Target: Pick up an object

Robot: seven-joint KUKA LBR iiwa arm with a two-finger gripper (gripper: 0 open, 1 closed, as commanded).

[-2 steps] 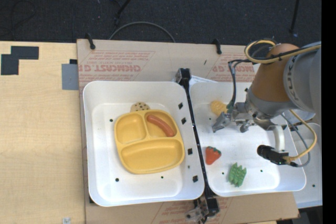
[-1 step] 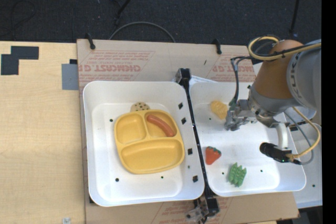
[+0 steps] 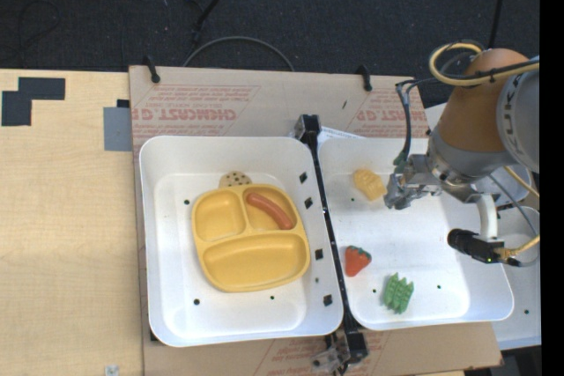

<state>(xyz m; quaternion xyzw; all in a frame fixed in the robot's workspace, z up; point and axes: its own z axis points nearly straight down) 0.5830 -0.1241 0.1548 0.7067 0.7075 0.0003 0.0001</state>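
Arm: I am seeing the grey arm (image 3: 493, 119) reaching in from the right, its orange band sitting above the wrist and a looped cable arching over the top.
Gripper: I am watching the gripper (image 3: 397, 194) hanging low over the upper middle of the right bin (image 3: 441, 313).
Fingers: I am not making out whether they are spread or pressed together; they are reading as one dark grey cluster from this angle, and I am seeing nothing between them.
Yellow object: I am seeing a small yellow object (image 3: 369, 183) lying on the right bin's floor, just beside the gripper on its left, seemingly a hair apart from it.
Strawberry: I am seeing a red toy strawberry (image 3: 356, 261) sitting near the divider, in the lower left of the right bin.
Green object: I am seeing a green, ridged object (image 3: 398, 292) resting near the bin's front edge, to the right of the strawberry.
Left bin: I am looking at the left bin (image 3: 167, 277) carrying a yellow divided tray (image 3: 251, 264).
Sausage: I am seeing a reddish sausage (image 3: 270, 209) lying slantwise in the tray's upper right compartment.
Cookie: I am noticing a brown speckled cookie (image 3: 234, 179) peeking out from behind the tray's top edge.
Table: I am seeing both bins sitting on brown cardboard (image 3: 229, 106) laid over the table (image 3: 62, 260).
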